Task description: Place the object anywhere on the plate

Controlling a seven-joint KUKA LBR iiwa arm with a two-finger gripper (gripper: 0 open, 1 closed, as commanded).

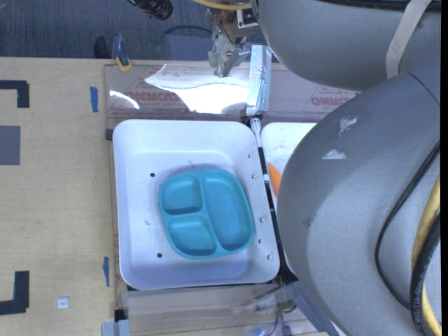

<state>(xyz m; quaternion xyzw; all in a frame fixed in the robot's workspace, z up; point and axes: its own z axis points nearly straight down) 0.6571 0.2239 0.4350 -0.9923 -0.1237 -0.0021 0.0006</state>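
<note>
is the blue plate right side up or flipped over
Right side up. The blue plate lies flat in the left white bin, and its three sunken compartments face the camera, with raised dividers between them.

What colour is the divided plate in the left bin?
Light blue, a three-compartment plastic plate, clearest in the camera view, sitting in the shallow white bin.

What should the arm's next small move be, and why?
Probably lift the arm up from the right bin: its grey body covers that bin, leaving just an orange sliver at the edge, while the blue plate in the left bin holds nothing.
</note>
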